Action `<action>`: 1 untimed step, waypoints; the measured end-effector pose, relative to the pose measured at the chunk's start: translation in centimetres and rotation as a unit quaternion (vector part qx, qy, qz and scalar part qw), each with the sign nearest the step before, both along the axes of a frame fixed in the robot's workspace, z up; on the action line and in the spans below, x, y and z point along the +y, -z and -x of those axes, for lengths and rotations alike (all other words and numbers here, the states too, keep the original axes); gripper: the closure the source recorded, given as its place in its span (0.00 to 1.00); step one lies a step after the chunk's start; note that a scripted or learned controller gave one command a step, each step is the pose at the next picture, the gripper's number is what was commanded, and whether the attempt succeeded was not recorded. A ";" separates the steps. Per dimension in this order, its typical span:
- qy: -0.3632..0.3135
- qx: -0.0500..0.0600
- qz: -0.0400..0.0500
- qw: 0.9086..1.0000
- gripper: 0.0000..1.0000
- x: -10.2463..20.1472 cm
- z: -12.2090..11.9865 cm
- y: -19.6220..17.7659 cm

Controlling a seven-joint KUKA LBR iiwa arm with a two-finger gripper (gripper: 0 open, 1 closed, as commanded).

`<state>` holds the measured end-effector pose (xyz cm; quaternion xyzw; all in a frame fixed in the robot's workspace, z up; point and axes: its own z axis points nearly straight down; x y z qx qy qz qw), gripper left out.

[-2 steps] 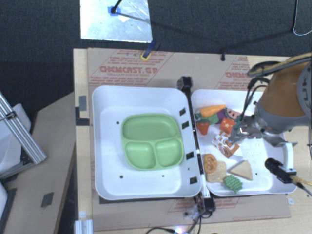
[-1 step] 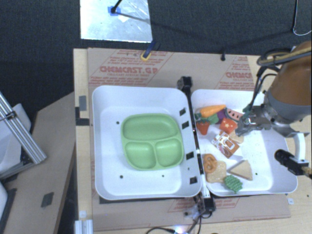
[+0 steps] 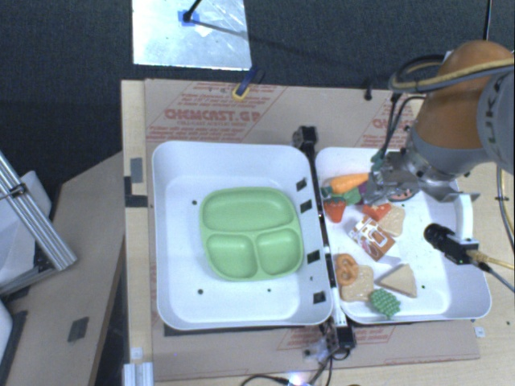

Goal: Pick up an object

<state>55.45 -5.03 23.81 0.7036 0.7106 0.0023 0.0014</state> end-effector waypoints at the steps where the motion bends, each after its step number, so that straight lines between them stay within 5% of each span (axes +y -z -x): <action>1: 0.001 0.001 0.000 1.000 1.00 3.8 -2.7 1.1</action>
